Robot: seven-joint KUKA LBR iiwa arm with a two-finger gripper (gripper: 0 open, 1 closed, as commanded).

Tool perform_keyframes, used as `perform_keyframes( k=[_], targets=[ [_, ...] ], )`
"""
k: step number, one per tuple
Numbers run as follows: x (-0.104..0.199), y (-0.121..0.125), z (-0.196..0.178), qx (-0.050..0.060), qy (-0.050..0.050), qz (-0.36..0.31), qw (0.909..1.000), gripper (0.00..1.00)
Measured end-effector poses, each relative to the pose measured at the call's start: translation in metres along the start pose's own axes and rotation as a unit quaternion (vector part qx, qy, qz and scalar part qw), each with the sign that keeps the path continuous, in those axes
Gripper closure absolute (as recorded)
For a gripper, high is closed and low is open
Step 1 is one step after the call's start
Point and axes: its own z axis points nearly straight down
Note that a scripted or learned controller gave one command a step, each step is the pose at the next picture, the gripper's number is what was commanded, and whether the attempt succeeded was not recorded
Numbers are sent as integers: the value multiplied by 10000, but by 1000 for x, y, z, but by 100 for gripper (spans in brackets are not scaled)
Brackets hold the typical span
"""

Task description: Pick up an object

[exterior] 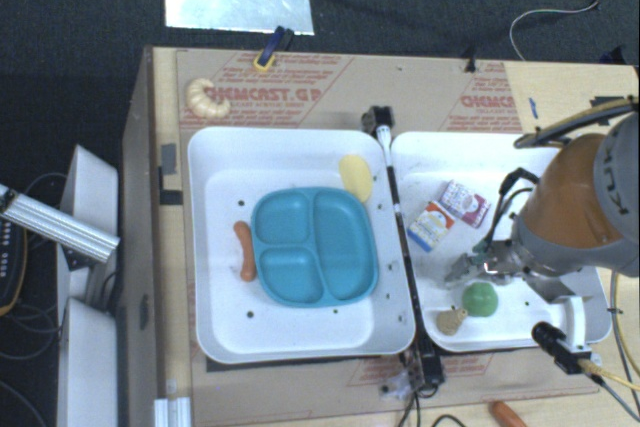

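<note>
Green ball [481, 299] in right bin [520, 155], end effector [472, 267] just above; finger state: can't tell. Approach step; next needs descent & clamp.

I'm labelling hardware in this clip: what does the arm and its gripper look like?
The arm is bulky and rounded, with a broad orange band and grey casing at the frame's right edge. Black cables loop along its side toward the wrist. The gripper is a small dark-and-silver metal assembly. I can read no markings on it.
</note>
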Motion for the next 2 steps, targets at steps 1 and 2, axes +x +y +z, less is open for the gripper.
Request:
perform_keyframes(
  k=[1, 2],
  targets=[
    [-43, 133, -1, -12, -9, -13, 10000, 0],
    [-43, 134, -11, -21, -14, -35, 10000, 100]
  ],
)
